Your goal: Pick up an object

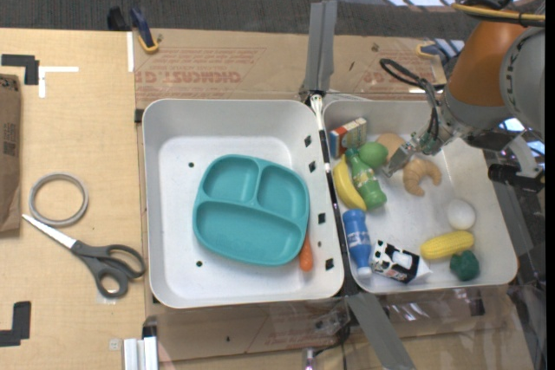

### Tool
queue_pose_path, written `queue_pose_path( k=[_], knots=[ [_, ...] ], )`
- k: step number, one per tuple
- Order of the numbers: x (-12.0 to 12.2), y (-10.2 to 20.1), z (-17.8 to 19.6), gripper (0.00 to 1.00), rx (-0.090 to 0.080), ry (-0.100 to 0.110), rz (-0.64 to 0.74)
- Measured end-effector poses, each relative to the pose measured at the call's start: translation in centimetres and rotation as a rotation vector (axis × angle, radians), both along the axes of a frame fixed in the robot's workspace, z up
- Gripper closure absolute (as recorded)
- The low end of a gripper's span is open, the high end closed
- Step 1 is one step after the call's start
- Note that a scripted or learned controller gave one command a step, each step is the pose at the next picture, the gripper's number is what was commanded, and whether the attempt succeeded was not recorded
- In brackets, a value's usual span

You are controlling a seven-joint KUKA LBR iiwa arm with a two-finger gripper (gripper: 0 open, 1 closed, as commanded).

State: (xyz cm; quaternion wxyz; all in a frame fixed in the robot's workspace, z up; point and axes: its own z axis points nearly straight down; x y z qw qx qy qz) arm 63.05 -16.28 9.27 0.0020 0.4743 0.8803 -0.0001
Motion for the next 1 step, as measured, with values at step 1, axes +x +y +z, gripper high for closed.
queue_pose_path(
  k=[1],
  knots=[
    [0.10,-0.01,1.03,1.00,-0.004,-0.003,0.003]
  ],
)
